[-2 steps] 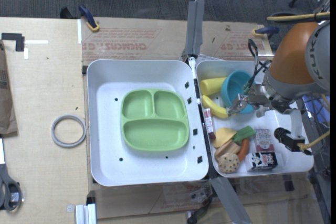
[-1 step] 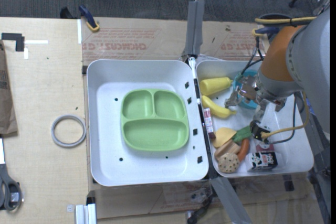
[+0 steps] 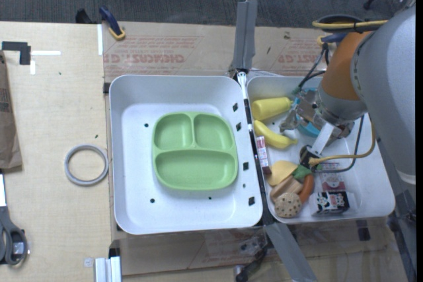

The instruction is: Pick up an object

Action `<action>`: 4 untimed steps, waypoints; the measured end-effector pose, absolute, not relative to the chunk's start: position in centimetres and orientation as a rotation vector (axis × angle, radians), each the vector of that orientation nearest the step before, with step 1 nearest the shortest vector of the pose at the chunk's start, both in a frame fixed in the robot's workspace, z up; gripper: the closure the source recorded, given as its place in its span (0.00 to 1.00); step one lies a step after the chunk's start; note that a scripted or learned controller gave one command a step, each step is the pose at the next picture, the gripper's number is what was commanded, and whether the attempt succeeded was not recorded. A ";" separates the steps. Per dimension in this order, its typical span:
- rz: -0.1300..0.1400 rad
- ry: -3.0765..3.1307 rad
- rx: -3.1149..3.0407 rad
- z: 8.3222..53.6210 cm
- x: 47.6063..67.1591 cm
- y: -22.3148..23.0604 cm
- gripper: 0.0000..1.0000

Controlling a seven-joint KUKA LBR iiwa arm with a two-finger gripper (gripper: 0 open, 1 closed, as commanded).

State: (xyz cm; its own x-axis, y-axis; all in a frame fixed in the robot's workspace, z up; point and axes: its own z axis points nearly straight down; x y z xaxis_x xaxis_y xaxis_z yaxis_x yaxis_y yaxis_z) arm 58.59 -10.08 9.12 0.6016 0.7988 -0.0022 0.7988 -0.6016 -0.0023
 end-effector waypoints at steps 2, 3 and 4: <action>0.009 -1.099 -2.929 9.1 64.0 -10.2 1.00; 0.009 -1.140 -2.923 9.0 60.3 -11.3 1.00; 0.004 -1.757 -2.602 12.2 54.9 -11.8 1.00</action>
State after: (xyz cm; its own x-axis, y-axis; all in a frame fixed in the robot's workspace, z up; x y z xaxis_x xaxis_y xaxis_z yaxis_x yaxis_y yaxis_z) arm 54.92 -11.81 12.16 0.3735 0.9276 -0.0009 0.9276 -0.3735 -0.0034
